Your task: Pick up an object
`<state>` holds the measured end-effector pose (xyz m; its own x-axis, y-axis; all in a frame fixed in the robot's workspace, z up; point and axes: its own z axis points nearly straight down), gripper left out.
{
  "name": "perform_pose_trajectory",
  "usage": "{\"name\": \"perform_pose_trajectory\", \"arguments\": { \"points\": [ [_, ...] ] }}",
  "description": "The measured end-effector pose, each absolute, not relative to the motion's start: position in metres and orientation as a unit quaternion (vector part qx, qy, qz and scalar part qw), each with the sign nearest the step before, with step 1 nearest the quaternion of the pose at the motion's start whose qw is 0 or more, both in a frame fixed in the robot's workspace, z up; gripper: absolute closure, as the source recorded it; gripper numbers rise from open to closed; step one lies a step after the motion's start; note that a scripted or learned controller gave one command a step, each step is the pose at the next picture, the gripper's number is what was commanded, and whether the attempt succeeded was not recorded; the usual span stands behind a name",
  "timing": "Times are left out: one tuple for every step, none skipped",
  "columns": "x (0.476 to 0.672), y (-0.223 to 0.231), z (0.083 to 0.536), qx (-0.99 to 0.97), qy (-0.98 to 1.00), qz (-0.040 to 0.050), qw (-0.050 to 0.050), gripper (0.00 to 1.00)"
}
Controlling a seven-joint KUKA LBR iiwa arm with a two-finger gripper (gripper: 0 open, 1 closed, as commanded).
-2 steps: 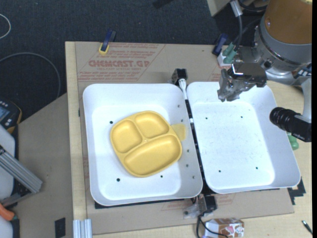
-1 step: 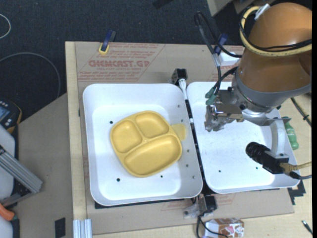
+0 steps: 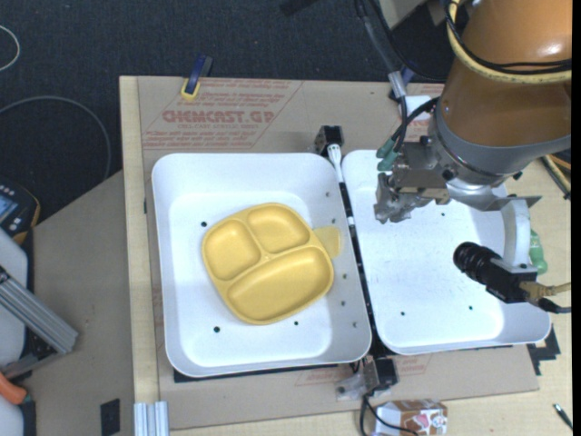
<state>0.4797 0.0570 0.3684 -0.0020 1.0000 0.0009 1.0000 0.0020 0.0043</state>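
A yellow divided plate [image 3: 266,262] with three compartments lies in the middle of the left bin [image 3: 177,184]. A small yellow tab [image 3: 329,240] sticks out at its right edge. My gripper [image 3: 399,205] hangs over the upper left part of the right bin [image 3: 427,334], close to the wall between the two bins. The gripper sits about a hand's width to the right of the plate and higher in the view. Nothing shows between or under its tips, and the large orange and grey wrist hides the bin's far right corner.
Both bins rest on a cardboard sheet [image 3: 227,112] with red print. A blue and yellow clamp [image 3: 193,78] sits at its far edge, and a black clip [image 3: 328,140] between the bins. A small brown packet [image 3: 422,418] lies in front. Something green [image 3: 538,252] shows at the right bin's right edge.
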Motion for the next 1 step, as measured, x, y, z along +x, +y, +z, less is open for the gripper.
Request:
{"name": "perform_pose_trajectory", "arguments": {
  "points": [
    [0.4799,0.1011,0.4475,0.705,0.709,0.0051,0.003,1.00]
  ]
}}
